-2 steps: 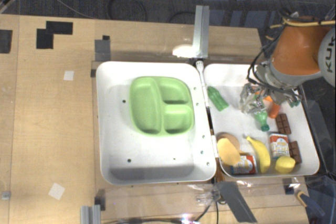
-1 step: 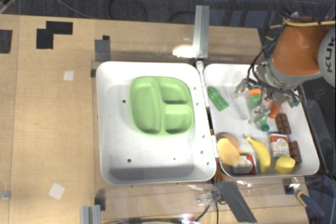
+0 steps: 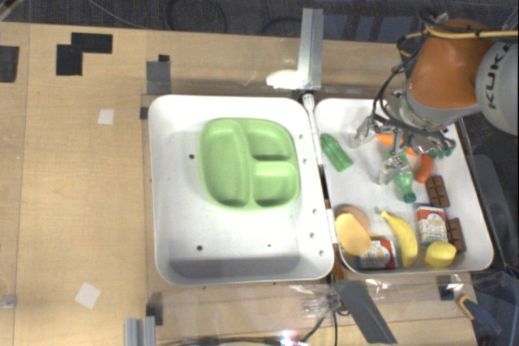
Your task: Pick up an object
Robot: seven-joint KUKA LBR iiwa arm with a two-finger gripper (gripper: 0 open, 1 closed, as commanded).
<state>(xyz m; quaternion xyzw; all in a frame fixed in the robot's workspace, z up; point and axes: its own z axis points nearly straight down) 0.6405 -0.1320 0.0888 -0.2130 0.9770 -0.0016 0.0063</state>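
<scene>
Over the right-hand bin (image 3: 478, 198), at the right of the frame, the grey arm with its orange band reaches down, and its hand (image 3: 403, 143) sits low among the toys in the upper half of that bin. Whether the hand is spread or pressed together cannot be told, since the wrist hides most of it. Nothing is visibly caught in it, so the pick looks not yet done; the grasp and the lift seem to remain.

Just below the hand lie a small green bottle (image 3: 405, 185) and an orange carrot (image 3: 423, 166), the likeliest targets, though which one is meant is unclear. A green pickle-shaped piece (image 3: 336, 151) lies to the left, near the bin's inner wall. A brown chocolate bar (image 3: 438, 191) lies just right of the carrot. Lower in the bin, crowded together, are a banana (image 3: 402, 234), a lemon (image 3: 439, 254), a red-and-white carton (image 3: 431, 222) and a tan round piece (image 3: 353, 232).

The left bin (image 3: 174, 255) holds a green divided plate (image 3: 248, 162), well apart from the hand. The tight cluster around the bottle and carrot may make a clean grip hard.
</scene>
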